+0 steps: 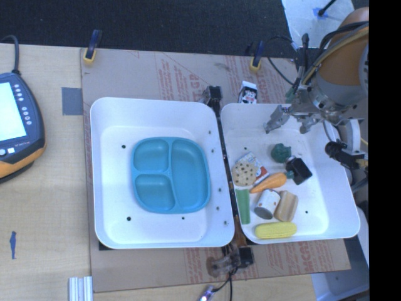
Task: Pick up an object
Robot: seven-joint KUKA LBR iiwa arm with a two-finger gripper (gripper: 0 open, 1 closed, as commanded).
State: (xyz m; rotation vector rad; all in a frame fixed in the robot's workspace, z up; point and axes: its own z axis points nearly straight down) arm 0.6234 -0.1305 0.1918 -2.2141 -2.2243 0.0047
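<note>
Brown-papered worktop [156, 74] carries two bins, and in the right bin [250, 115] the fingers [274, 121] are seen spread and empty at twelve o'clock, above objects so crowded that the green block [281, 150] could be nudged aside by a closing grasp.

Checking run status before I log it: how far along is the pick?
Done: the arm has reached over the right bin, gripper above its far end, jaws spread with nothing between them. In hand: nothing. Left: the whole grasp. The green toy, black block, carrot, cookie and corn all lie in that bin. The blue plate sits in the left bin.
</note>
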